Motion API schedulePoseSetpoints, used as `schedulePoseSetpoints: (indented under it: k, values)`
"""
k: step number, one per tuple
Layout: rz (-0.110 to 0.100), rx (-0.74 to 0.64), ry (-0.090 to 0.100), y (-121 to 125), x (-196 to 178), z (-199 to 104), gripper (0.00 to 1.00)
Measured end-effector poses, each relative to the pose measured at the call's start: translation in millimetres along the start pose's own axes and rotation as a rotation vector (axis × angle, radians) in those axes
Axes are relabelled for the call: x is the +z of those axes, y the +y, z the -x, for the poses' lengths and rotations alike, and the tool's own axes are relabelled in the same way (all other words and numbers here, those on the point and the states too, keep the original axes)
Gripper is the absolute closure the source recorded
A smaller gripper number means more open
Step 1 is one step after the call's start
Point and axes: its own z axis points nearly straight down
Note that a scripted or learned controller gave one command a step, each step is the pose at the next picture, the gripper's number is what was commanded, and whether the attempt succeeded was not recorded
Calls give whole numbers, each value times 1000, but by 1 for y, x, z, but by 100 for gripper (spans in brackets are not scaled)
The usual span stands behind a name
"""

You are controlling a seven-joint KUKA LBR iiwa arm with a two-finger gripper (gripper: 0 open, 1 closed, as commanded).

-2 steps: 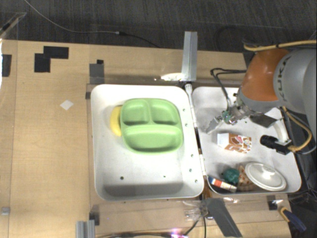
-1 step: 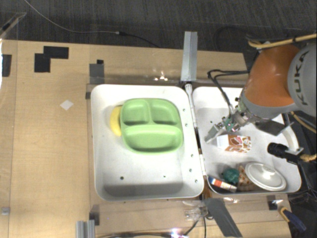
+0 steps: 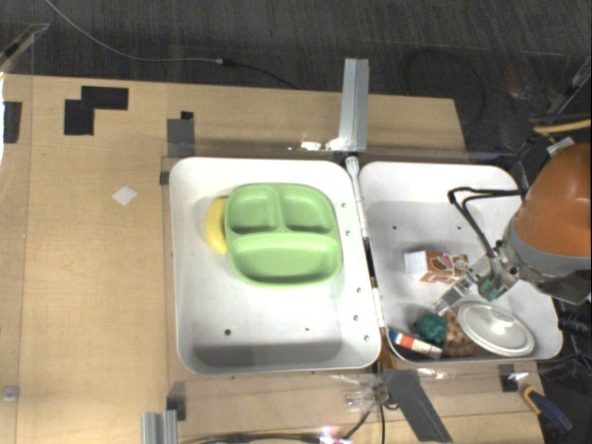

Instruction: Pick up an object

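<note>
My gripper (image 3: 469, 290) hangs low over the right bin (image 3: 407, 192), near its front half. Just left of it lies a small white and red printed packet (image 3: 433, 266). A round white dish (image 3: 498, 329) sits directly below and right of the gripper. A dark green object (image 3: 430, 326), a white tube with a red end (image 3: 415, 343) and a brown item (image 3: 458, 338) lie along the bin's front edge. Nothing visibly rides in the gripper. The arm's orange band (image 3: 561, 206) covers the bin's right side.
The left bin (image 3: 199, 322) holds a green divided plate (image 3: 280, 232) with a yellow object (image 3: 215, 226) poking out at its left side. A black cable (image 3: 467, 213) loops over the right bin's back. A metal post (image 3: 353, 104) stands behind the bins.
</note>
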Motion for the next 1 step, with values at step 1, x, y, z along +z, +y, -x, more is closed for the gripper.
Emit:
schedulePoseSetpoints:
  k: [1]
  values:
    - [3, -42, -4, -8, -64, 10, 0]
